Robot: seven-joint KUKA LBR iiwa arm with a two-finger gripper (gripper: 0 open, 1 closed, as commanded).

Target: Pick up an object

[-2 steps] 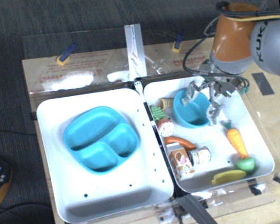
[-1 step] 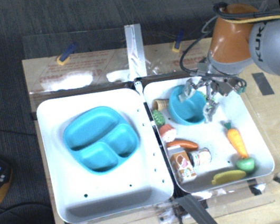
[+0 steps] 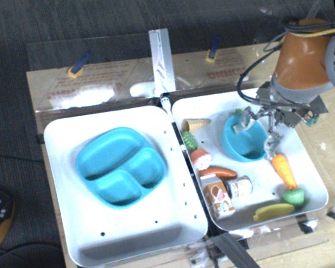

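The gripper (image 3: 258, 128) hangs open above the blue bowl (image 3: 244, 140) in the right bin (image 3: 311, 166), holding nothing. A toy carrot (image 3: 283, 170) lies near.

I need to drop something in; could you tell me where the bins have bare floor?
Left bin: bare along the near wall, below the blue divided tray. Right bin: crowded; one bare patch between blue bowl, carrot, can and banana.

The arm (image 3: 308, 60) is grey with a broad orange band above the wrist. A black cable loops off its left side. Below sit thin, pale metal jaws on a dark mount.
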